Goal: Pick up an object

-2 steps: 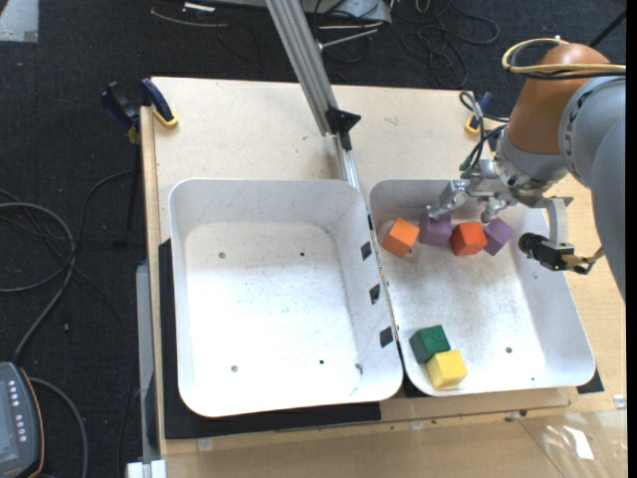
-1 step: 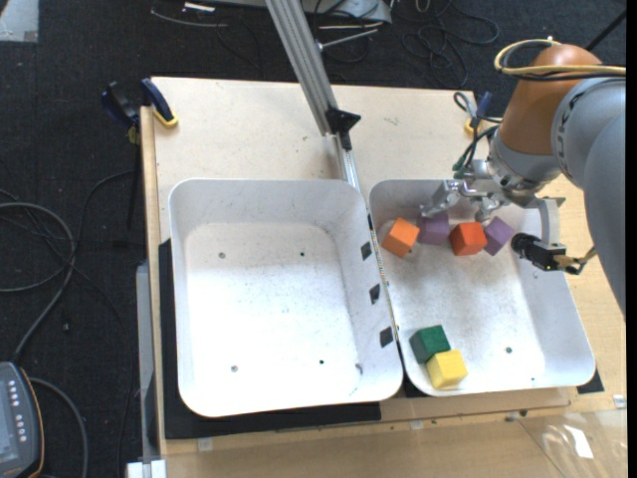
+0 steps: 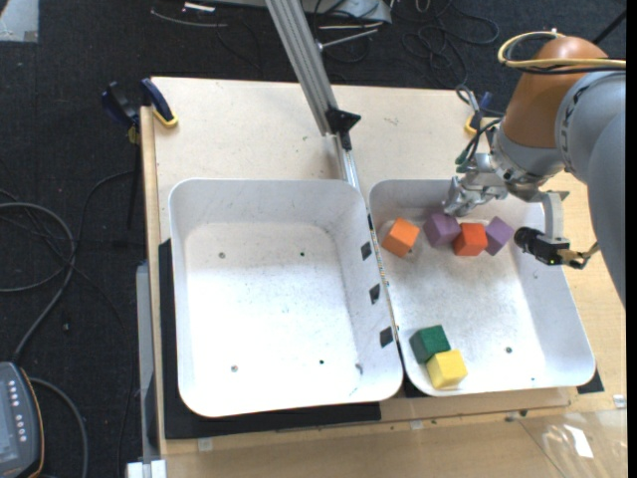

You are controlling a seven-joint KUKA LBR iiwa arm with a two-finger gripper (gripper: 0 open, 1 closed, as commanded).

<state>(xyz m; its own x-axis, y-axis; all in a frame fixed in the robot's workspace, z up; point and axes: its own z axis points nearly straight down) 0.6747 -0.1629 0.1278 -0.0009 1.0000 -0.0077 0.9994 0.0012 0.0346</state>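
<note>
You are looking down at a slant on a bench (image 3: 249, 127) carrying two shallow white bins side by side. The arm (image 3: 572, 98), grey with an orange band (image 3: 542, 93) above the wrist, reaches in from the right and hangs over the far edge of the right bin (image 3: 537, 337).

The gripper (image 3: 460, 203) sits just above and behind a purple block (image 3: 442, 230), near the bin's far wall. You cannot tell from this angle whether it is released or clenched, and no object shows in its grasp.

Candidate objects lie in the right bin in two groups:
- Far row, left to right: an orange block (image 3: 402, 237), standing slightly apart; the purple block; a red-orange block (image 3: 471, 239) touching it; and a second purple block (image 3: 498, 233) touching the red-orange one on its right.
- Near group: a green block (image 3: 430, 343) and a yellow block (image 3: 447, 368), touching, close to the bin's near left corner.

The left bin (image 3: 269, 297) lies beside it. A slanted metal rail (image 3: 304, 53) runs from the top of the view down to the gap between the bins.
</note>
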